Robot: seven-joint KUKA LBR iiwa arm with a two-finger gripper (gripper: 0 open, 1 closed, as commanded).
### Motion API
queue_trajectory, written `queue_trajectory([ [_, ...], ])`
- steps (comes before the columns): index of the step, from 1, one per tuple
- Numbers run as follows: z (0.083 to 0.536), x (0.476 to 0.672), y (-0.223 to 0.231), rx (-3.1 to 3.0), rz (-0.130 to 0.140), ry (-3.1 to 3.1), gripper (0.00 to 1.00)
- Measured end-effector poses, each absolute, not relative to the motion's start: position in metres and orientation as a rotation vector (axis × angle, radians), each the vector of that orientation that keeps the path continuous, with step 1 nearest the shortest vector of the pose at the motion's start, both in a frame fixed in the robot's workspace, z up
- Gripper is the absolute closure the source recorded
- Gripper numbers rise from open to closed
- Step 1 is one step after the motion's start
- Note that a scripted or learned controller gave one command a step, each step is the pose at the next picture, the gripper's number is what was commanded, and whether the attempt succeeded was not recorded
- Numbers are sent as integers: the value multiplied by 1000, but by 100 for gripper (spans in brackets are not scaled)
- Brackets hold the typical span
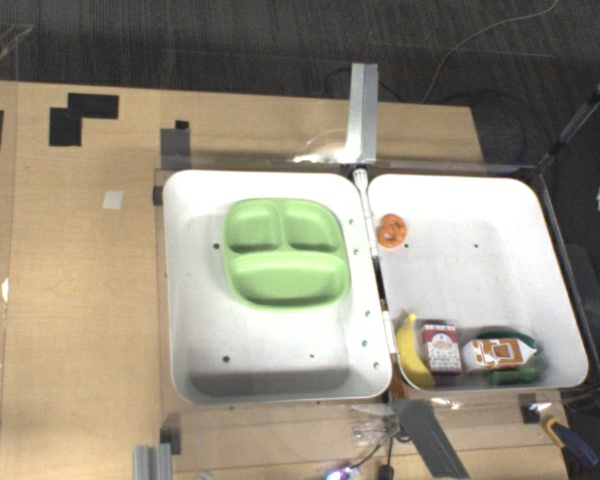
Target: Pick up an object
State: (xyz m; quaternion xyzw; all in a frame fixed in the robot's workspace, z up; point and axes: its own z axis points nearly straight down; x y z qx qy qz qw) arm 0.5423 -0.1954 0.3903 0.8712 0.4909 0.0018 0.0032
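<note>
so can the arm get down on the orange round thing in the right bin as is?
Probably yes. The orange round object sits alone near the right bin's left wall, far from the banana and cartons at the near edge. Only that wall, close beside it, might crowd a finger.

— What sits around the bins?
— A tan bench (80,298) with black patches (83,116), a metal post (364,108), and what may be a cable (490,33) on dark floor (230,18).
</note>
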Motion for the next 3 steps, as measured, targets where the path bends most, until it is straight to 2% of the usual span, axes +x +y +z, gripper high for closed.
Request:
queue_trajectory([
  [1,184,531,-189,2936,1,1115,100],
  [2,147,593,-167,2952,2,1075,100],
  [3,182,634,-151,2931,5,1127,100],
])
